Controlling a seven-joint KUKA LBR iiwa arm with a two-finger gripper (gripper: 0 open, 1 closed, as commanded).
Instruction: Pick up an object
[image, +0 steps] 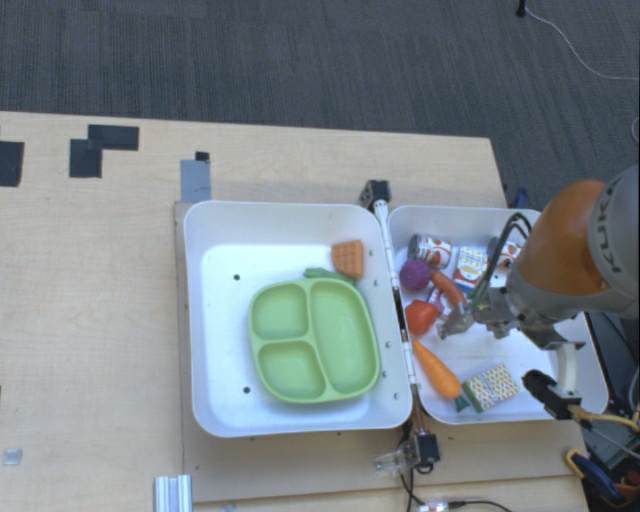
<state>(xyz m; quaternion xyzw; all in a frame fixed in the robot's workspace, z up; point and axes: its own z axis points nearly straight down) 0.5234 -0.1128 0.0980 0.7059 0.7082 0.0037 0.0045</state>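
the arm (560, 250) reaches in from the right and hangs over the right bin (592, 385), with the tool (462, 322) low among the toys at that bin's left side. whether the tool is open or closed i cannot tell; nothing shows clearly between its tips, so i would not call anything held. the likely targets lie close by: a red piece (422, 316) just left of the tool, a purple piece (415, 273) farther off, a carrot (436, 369) nearer, and a patterned block (491, 386) near the bin's near wall. a small can (430, 247) sits at the far side. the left bin (195, 330) holds a green tray (312, 340) and an orange waffle (348, 258). this looks like the reach-and-grasp step, not yet a lift. the next move calls for closing squarely on one toy, probably the red piece, then rising straight up clear of its neighbours.
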